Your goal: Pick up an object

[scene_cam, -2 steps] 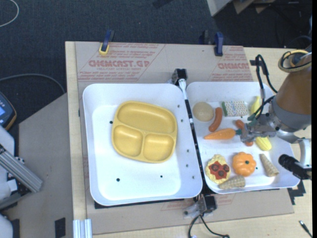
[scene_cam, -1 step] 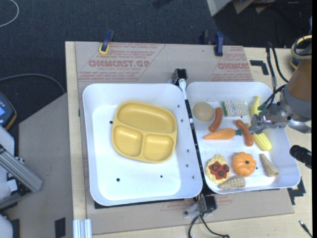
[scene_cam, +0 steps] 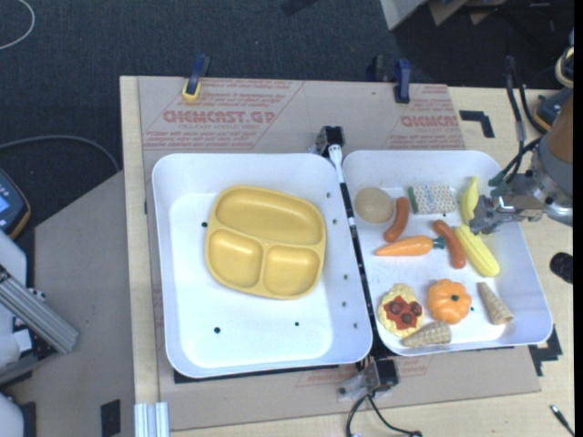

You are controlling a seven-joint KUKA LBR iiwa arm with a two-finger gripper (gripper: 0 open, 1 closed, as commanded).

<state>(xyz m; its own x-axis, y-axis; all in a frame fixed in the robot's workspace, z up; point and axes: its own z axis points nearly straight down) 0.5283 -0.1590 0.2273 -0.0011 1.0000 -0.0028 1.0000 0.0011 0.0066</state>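
I see my jaws low over the right bin, their opening impossible to tell, corn just beside them, carrot and pumpkin nearby, yellow plate in the left bin

Slanted overhead view of both bins

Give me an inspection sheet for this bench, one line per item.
Surface: brown board bearing left bin and right bin, side by side.
Job's things: toy food in right bin: carrot, pumpkin, corn, pizza, sausage.
Clutter: yellow divided plate in left bin.
Tool: over right bin's far right side, above the corn; grip state unreadable.
Cables: black leads by the arm; a cable at front edge.
Surroundings: dark carpet; clamps on the board's far edge.
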